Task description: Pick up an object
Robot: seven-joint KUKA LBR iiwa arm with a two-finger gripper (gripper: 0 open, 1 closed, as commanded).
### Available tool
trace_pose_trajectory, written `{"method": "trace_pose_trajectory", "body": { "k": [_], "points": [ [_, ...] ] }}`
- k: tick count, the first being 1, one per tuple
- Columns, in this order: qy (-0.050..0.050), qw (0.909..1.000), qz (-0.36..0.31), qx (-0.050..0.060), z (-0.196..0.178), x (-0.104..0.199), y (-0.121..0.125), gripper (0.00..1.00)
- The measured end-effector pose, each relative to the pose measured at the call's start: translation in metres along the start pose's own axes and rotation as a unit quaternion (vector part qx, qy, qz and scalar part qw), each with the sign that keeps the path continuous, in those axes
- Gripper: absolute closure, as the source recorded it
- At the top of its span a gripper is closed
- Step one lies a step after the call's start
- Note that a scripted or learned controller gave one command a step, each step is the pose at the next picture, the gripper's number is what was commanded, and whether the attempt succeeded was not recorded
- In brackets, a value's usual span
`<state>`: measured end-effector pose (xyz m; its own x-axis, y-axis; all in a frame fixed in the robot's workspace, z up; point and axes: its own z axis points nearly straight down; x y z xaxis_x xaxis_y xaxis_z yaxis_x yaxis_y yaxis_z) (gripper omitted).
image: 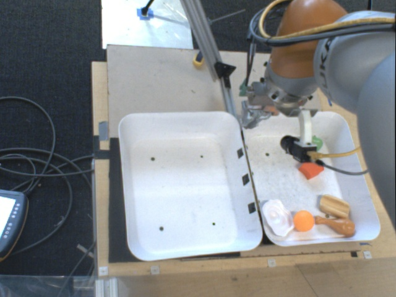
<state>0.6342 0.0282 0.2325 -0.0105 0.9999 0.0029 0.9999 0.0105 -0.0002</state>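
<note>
The gripper point(250, 116), whose opening I cannot tell, hangs over the right bin's point(272, 178) far-left corner, well apart from the brown wooden pin point(339, 226) lying along the near wall, thick end pointing right.

Dark carpet point(49, 42) is surrounding the wooden bench point(204, 276) on all sides. Black cables point(43, 164) are trailing across it at left, and a lit handheld screen point(8, 218) is lying at the edge.
</note>
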Motion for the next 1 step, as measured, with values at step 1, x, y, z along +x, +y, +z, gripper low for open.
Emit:
{"method": "trace_pose_trajectory", "body": {
  "k": [1],
  "points": [
    [0.0,1.0,0.0,0.0,-0.0075,0.0449,-0.0152,1.0]
  ]
}}
